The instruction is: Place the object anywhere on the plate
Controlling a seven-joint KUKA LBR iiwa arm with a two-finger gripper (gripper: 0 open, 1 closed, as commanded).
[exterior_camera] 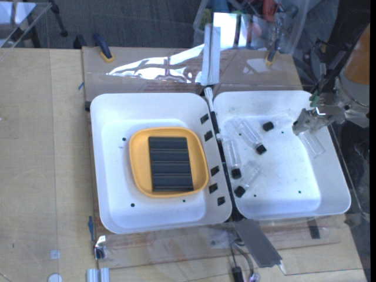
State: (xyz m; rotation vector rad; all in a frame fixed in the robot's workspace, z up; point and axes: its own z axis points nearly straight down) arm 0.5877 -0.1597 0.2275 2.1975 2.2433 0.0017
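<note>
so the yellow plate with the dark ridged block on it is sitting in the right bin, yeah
Not quite. The camera view shows the yellow plate, with the dark ridged block on it, sitting in the left bin, not the right one. The right bin is the one the gripper hangs over.

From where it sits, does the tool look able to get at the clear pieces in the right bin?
Probably yes. The tool is at the right bin's far right side, and the clear pieces lie uncovered near the bin's middle, with small black bits scattered among them.
</note>
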